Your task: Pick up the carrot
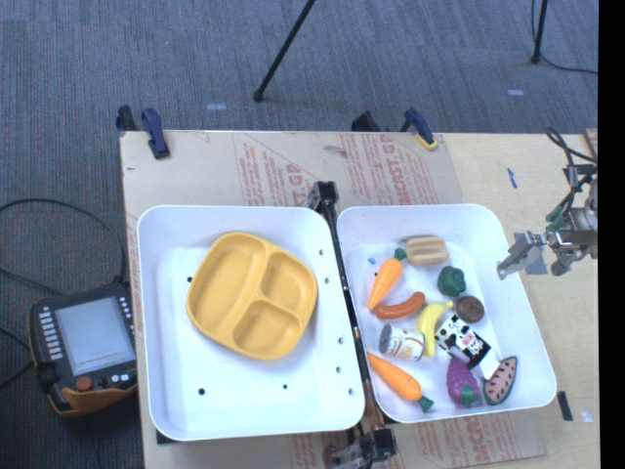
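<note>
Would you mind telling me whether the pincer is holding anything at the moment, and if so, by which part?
Nothing is held. The pincer sits at the right bin's right edge, apart from both carrots, with nothing between its fingers.

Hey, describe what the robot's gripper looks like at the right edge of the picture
The gripper is a small grey metal assembly, angular and blocky, with a pale finger piece at its left end. Thin dark and greenish cables loop above it near the picture's edge. The view is too small and blurred to make out any markings.
</note>
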You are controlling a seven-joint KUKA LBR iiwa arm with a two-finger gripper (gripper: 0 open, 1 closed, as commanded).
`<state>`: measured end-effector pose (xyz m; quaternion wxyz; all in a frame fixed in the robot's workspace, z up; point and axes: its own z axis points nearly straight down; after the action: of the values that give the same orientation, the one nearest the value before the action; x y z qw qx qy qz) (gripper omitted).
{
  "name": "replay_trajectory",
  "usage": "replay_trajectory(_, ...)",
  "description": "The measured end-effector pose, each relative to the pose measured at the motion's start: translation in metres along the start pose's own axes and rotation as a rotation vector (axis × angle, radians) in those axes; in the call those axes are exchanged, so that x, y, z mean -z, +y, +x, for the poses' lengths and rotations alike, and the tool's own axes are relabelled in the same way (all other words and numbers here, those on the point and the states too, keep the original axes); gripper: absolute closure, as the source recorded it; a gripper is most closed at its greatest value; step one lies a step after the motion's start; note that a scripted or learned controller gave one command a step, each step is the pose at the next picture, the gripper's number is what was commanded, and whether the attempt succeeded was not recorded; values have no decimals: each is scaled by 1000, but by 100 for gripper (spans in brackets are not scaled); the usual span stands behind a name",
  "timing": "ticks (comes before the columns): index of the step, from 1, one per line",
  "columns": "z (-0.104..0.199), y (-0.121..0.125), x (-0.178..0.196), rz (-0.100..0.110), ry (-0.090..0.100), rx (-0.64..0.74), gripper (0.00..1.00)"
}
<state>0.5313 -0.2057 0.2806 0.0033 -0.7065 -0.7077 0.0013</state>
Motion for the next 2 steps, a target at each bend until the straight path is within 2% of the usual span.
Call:
replay_trajectory(1, 53, -25, -153, 5, 3, 36, 0)
replay_trajectory(2, 125, 52, -86, -7, 0, 210, 0)
